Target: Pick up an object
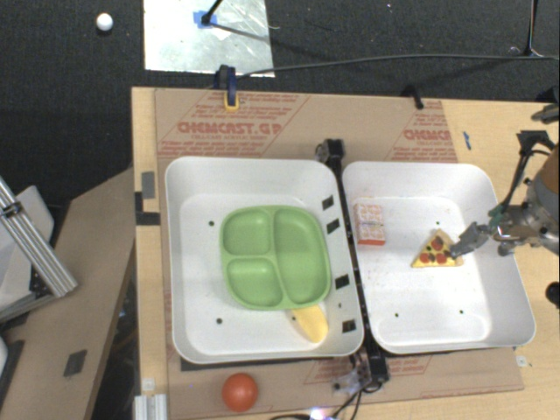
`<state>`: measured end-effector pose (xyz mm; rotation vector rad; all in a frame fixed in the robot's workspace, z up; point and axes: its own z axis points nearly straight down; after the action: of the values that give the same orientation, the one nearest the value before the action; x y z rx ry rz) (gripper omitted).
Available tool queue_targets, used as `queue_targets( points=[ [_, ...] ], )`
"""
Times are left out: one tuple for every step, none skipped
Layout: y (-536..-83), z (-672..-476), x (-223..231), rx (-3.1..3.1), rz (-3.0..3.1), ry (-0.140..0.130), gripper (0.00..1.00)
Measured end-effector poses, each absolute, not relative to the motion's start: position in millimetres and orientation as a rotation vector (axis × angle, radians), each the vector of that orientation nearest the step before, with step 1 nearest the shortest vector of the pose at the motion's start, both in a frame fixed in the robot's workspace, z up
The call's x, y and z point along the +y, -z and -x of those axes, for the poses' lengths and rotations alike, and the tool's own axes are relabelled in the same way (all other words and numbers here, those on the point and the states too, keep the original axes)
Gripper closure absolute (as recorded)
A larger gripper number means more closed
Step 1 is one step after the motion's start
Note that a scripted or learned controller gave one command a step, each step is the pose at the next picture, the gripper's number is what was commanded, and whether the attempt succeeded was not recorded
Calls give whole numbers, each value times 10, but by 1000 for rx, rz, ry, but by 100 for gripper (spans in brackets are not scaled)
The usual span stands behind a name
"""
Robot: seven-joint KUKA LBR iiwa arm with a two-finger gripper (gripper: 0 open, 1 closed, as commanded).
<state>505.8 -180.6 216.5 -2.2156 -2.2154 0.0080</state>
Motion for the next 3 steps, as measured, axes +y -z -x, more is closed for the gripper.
queue_targets(
  points=[
    [-2221,-5084,-1803,-2226,2219,1,0],
    [-1596,-5094,-1817,-2221,2218,-2,0],
    [-1156,-5067,-1753,-2222,2218,-1,0]
  ],
)
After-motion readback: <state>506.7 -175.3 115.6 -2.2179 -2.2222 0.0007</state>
